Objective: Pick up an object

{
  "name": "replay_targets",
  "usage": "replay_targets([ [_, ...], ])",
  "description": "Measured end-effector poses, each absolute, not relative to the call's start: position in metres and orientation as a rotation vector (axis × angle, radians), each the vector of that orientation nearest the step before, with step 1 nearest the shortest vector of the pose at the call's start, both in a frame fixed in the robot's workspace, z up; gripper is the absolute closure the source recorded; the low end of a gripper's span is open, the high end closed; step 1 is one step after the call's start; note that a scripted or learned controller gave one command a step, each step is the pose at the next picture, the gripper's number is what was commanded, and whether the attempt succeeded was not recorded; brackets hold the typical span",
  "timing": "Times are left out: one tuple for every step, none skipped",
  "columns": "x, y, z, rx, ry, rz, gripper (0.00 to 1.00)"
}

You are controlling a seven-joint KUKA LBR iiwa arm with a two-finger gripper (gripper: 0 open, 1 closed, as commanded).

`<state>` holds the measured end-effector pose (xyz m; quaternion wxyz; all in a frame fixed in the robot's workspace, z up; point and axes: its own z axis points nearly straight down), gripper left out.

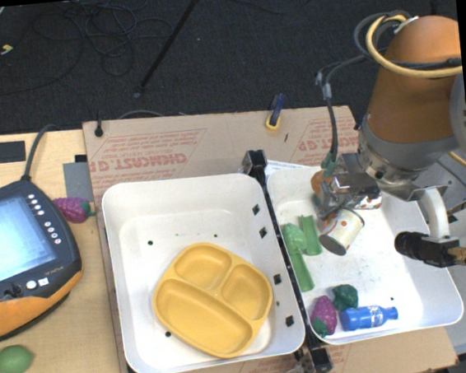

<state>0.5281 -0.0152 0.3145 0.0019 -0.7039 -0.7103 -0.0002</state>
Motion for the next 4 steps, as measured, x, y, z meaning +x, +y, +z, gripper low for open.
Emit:
replay_targets([
  [0.486,0.009,0.388,-2.218,-2.226,-0.005,1.00],
  [0.476,0.096,0.431,-2.210,-2.232,-0.004,1.00],
  [0.476,0.000,0.420,-2.230,-2.211,0.007,1.00],
  [0.476,0.069,0.433,-2.213,-2.227,0.002,1.00],
])
